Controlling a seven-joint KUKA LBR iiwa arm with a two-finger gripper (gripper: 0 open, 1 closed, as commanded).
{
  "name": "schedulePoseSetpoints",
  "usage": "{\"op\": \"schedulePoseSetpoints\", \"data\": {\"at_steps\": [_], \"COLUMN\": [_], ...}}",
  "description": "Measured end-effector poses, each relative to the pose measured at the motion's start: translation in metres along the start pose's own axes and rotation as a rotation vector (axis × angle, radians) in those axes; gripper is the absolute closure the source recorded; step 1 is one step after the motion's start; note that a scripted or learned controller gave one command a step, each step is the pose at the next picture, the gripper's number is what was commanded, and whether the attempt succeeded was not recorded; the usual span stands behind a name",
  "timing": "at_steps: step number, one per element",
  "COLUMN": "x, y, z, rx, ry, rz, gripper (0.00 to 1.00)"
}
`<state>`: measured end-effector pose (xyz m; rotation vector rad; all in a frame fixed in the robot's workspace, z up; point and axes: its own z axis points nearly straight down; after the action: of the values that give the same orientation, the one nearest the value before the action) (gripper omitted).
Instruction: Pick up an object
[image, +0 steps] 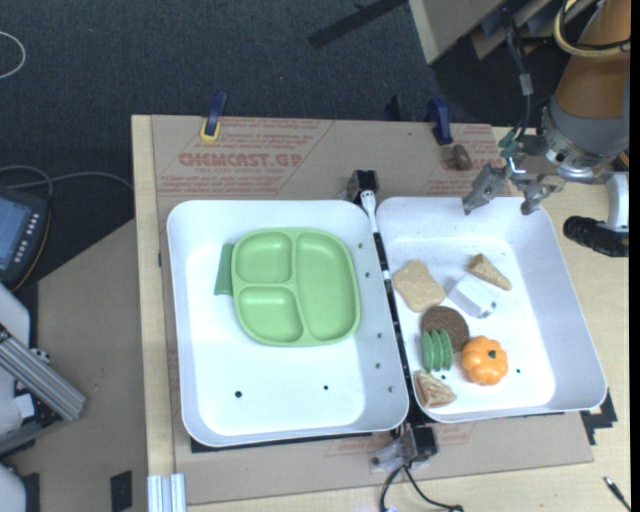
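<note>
Nearest the camera, at the near edge of the right bin (570, 300), lies a small tan wedge (434, 388), with green pea pods (436, 350) touching a brown round patty (446, 323) just above it and an orange toy pumpkin (484, 361) beside them. Farther in sit a slice of toast (417, 285) close to the wall shared with the left bin (190, 300), a pale grey block (472, 296), and a second tan wedge (489, 270). All these pieces cluster in the near and middle part of that bin, likely tipped in loosely so any one of them can serve as the object to pick; none is singled out by the task.

A green divided plate (296, 286) rests in the middle of the left bin, with a darker green edge showing from under its left side.

At the far edge of the right bin hangs the gripper (503, 193), its two fingers spread wide with nothing between them. It stands well apart from the toys, over bare white floor near the far rim, so the pick looks not yet begun; the open stance suits a descent onto a piece. The wedge near the far side is the closest candidate.
</note>
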<state>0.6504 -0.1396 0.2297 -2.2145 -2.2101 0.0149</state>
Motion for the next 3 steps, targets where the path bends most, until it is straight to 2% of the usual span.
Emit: {"op": "schedulePoseSetpoints", "data": {"at_steps": [1,2,3], "x": [0.000,0.001,0.003], "y": [0.002,-0.007,-0.003], "z": [-0.009,0.040,0.083], "rx": [-0.015,-0.009,-0.010], "ry": [-0.002,-0.001,-0.001], "rz": [-0.002,-0.002,-0.003], "gripper": [0.00,0.00,0.00]}}
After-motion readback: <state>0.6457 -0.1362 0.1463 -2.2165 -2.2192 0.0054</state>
